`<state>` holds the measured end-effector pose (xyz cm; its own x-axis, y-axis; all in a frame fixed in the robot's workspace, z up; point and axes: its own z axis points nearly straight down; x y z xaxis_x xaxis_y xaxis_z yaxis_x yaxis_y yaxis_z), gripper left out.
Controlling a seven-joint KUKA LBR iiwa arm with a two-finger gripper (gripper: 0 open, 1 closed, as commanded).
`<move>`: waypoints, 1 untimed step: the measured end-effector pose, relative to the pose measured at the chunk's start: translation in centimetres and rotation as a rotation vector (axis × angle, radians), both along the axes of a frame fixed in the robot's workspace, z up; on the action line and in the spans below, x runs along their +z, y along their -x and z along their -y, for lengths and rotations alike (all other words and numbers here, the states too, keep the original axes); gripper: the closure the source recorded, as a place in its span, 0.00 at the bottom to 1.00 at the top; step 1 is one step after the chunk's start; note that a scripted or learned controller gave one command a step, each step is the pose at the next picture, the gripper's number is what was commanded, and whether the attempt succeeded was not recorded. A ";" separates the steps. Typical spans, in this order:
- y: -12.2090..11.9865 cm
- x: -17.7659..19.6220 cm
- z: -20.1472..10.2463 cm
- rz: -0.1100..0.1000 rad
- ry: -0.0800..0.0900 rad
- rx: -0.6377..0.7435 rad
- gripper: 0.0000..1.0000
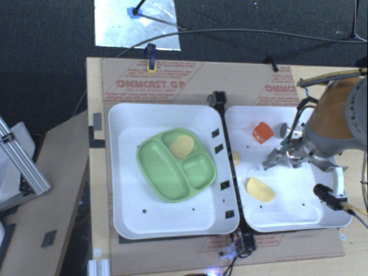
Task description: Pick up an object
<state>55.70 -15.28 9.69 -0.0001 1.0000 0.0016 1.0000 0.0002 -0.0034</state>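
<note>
In the right bin (287, 220) an orange-red block (263, 132) lies near the back left. A yellow, banana-like piece (260, 190) rests toward the front left. My gripper (272, 161) reaches in from the right and hangs low over the bin floor, between these two objects and slightly right of them. It touches neither, and nothing is visibly held. A small yellow bit (236, 158) sits against the bin's left wall.
The left bin (132, 211) holds a green divided plate (167, 174) with a pale yellow object (182, 146) in its back compartment. A black divider (225, 154) with clips runs between the bins. The arm's body (339, 119) covers the right bin's back right.
</note>
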 end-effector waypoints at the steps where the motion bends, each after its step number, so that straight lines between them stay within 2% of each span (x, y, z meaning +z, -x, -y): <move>1: -0.2 1.4 0.1 0.007 0.003 -0.001 1.00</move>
<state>55.89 -15.38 11.13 0.0013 1.0000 -0.0016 1.0000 -0.0013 0.0040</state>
